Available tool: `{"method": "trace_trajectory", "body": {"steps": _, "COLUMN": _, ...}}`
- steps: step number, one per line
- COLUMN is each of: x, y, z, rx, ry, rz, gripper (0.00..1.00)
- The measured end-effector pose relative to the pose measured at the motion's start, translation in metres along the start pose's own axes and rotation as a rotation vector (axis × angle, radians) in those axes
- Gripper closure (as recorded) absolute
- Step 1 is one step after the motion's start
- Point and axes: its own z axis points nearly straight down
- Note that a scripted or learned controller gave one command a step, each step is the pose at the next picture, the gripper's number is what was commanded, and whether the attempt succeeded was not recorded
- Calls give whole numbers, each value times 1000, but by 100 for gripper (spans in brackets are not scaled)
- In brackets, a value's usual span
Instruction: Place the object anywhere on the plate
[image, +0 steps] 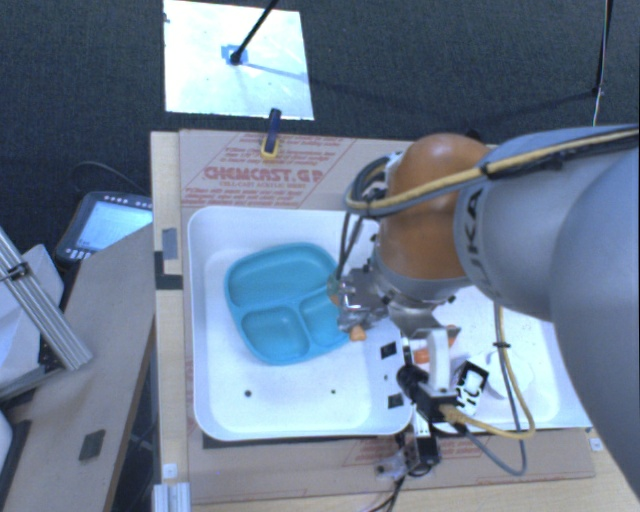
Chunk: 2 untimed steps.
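Plastic and cardboard
Glossy blue plastic plate (285, 315) in a smooth white bin (215, 300); matt brown cardboard (260, 170) beneath.

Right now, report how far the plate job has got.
Done: the arm has reached over the right edge of the blue plate in the left bin. In hand: unclear, as the wrist hides the hand. Left: no object lies on the plate's visible compartments.

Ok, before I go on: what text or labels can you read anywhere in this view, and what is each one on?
"CHEMCAST GP": red print on the brown protective sheet behind the left bin; the last letters are uncertain.
Smaller red print under it: too blurred to read.
Red print along the sheet's front edge: too blurred to read.
Tablet screen on the left: too small to read.
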Motion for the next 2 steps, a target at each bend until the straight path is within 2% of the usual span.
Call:
{"method": "trace_trajectory", "body": {"steps": 1, "x": -1, "y": -9, "z": -7, "rx": 0, "ry": -1, "rz": 3, "gripper": 100}}
{"method": "trace_trajectory", "body": {"steps": 2, "x": -1, "y": -9, "z": -6, "rx": 0, "ry": -1, "rz": 4, "gripper": 0}}
